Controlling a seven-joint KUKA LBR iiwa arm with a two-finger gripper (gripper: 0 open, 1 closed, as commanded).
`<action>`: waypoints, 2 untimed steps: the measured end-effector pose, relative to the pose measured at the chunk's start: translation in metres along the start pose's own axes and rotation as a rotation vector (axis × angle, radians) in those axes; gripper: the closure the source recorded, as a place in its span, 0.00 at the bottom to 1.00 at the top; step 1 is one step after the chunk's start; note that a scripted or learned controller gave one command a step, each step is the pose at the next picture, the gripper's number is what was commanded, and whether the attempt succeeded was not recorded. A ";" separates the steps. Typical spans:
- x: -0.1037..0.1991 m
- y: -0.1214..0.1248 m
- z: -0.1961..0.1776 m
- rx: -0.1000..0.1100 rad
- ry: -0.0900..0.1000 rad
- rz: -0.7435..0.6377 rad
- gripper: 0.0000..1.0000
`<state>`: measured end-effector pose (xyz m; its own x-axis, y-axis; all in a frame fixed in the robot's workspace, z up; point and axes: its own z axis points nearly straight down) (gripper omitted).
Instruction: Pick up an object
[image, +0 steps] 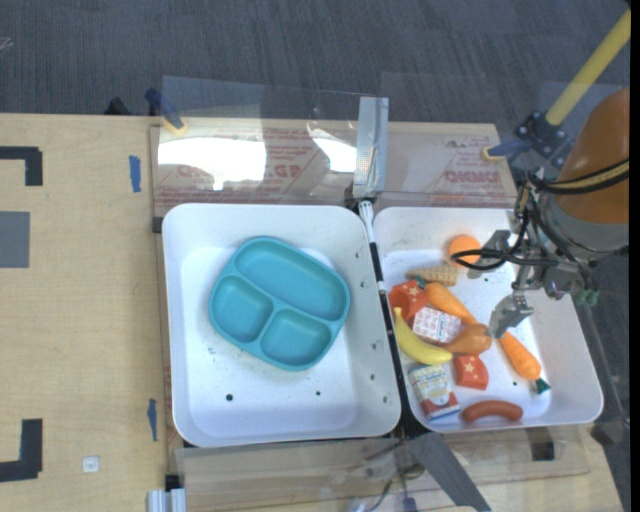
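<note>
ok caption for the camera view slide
Gripper hovers over toy food in the right bin; teal divided plate sits in the left bin.

The arm (600, 170) runs off the frame at three o'clock. The banana (420, 345) is half buried under a small packet (436, 325). The print on the carton (434, 388) is too small to read. The counter (70, 300) is cut off at nine o'clock.
</note>
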<state>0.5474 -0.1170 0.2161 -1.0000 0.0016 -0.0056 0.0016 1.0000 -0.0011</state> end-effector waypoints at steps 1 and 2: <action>-0.002 -0.013 0.109 0.003 -0.021 -0.068 0.00; -0.070 0.026 0.111 -0.001 -0.011 -0.072 0.00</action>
<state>0.6181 -0.0910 0.1057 -0.9974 -0.0705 -0.0166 -0.0705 0.9975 -0.0013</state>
